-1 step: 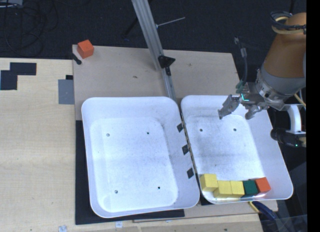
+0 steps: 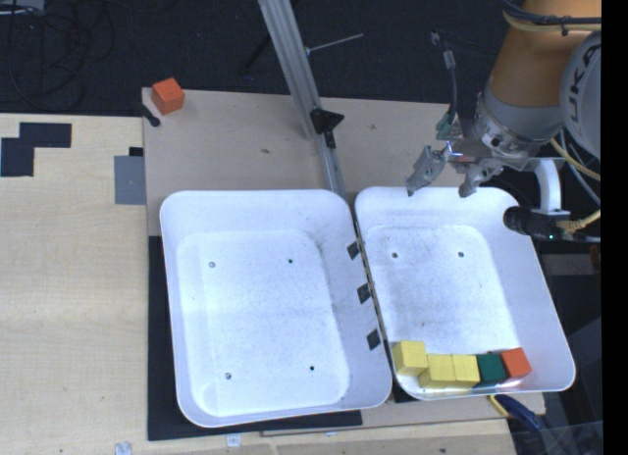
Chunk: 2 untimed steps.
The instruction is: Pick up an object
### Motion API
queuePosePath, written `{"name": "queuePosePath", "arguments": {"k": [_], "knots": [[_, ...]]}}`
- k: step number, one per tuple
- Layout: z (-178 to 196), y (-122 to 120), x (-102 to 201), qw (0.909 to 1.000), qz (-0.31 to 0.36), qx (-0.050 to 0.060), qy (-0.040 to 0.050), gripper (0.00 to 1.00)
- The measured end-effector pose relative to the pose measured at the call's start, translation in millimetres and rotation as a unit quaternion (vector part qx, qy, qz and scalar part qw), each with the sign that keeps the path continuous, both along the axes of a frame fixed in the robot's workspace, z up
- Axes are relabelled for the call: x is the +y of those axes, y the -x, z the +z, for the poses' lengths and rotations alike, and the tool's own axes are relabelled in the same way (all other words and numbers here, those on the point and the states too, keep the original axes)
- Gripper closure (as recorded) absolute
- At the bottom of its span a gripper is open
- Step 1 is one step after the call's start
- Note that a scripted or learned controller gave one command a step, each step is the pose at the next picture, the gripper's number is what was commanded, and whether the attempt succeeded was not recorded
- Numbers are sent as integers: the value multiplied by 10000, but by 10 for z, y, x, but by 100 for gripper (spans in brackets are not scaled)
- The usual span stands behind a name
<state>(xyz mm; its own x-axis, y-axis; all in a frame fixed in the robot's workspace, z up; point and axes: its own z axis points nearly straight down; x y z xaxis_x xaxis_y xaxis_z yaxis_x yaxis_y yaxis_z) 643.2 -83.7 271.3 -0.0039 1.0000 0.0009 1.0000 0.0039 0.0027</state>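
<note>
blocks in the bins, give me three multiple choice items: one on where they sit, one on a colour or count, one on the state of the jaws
1. Where do the blocks lie?
A. near corner of the right bin
B. middle of the left bin
C. on the bench by the rail

2. What colour is the block on the bench outside the bins?
A. blue
B. orange
C. white

3. How is the gripper?
A. shut on a yellow block
B. jaws open, holding nothing
C. resting on the left bin's floor

Key: 1 A, they crowd the right bin near edge. 2 B, the orange block sits at the bench's far left. 3 B, the gripper hangs over the right bin's far rim, jaws apart.
</note>
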Motion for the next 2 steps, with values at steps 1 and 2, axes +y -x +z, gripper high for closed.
{"name": "queuePosePath", "arguments": {"k": [1,2], "knots": [[49,-15,-9,10000,-4,16,6,0],[681,426,-335,10000,-33,-7,15,0]]}}
